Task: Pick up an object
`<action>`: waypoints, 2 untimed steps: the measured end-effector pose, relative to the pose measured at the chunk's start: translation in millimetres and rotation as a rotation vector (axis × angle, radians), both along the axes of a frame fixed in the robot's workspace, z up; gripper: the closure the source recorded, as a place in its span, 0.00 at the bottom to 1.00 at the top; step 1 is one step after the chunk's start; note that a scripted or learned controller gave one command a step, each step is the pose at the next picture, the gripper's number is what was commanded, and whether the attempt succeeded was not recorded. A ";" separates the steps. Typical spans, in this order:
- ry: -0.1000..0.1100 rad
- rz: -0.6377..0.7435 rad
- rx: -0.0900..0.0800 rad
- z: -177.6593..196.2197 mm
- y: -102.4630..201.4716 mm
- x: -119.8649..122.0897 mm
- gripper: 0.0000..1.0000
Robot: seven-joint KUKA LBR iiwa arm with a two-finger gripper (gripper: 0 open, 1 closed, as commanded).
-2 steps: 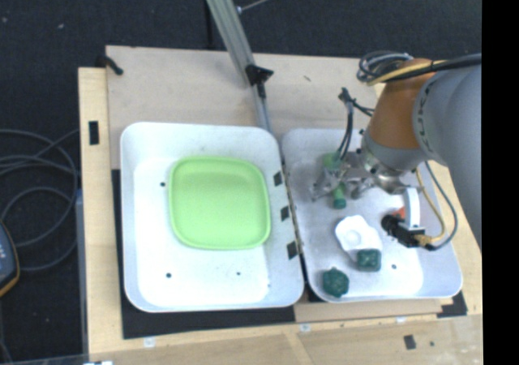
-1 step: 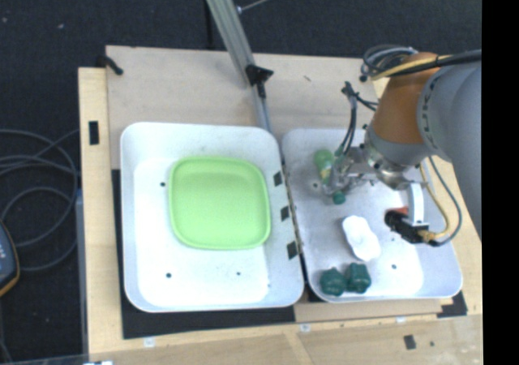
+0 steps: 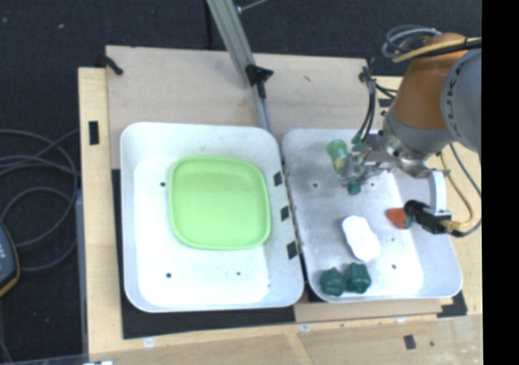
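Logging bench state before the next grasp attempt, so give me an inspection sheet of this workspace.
Surface: bench bearing left bin and right bin, side by side.
Job's things: right bin holds a light green piece, white object, dark green object, small orange-red piece; left bin holds a green square plate.
Clutter: nothing seen.
Grippers: gripper low over the right bin, beside the light green piece; grasp cannot be judged.
Cables: black cables left of the bench; wires on the arm.
Surroundings: slanted metal pole, dark floor.
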State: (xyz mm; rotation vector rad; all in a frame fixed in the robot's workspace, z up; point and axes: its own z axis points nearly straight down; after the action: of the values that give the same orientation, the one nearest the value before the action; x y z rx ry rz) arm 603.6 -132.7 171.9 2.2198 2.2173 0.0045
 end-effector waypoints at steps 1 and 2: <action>-0.001 0.001 0.000 62.9 -1.7 -2.1 1.00; 0.001 0.001 0.001 95.5 -2.3 -1.4 1.00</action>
State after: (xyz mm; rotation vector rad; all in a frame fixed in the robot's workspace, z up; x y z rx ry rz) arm 602.2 -134.9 267.3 2.2196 2.2192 0.0039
